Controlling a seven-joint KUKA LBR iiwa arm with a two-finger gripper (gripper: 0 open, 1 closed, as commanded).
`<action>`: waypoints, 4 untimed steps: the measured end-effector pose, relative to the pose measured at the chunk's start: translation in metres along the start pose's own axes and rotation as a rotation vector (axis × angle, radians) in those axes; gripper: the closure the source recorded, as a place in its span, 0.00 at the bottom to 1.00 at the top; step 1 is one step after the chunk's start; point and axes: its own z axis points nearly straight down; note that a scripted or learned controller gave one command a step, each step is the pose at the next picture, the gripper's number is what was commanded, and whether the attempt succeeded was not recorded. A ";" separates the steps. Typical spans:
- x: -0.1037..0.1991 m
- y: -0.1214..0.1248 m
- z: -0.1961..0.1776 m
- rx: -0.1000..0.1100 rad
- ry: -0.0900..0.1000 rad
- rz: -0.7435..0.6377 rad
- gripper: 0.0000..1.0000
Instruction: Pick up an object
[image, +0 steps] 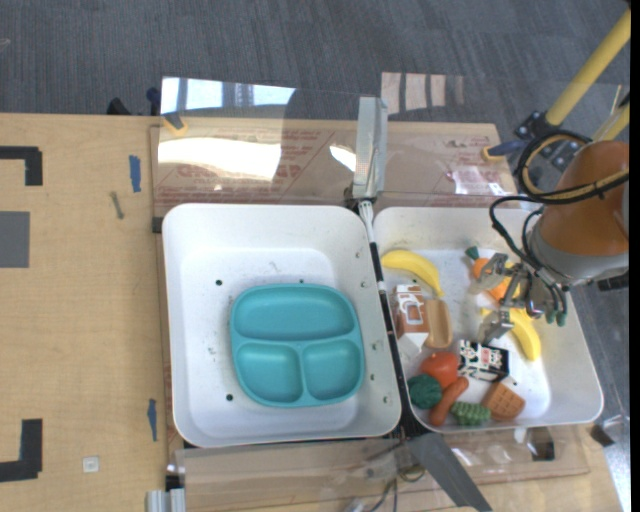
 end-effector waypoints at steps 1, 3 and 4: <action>-0.004 0.001 -0.014 0.001 -0.016 -0.002 1.00; -0.007 0.002 -0.025 0.002 -0.024 -0.003 1.00; 0.000 0.038 -0.109 -0.001 -0.004 -0.049 1.00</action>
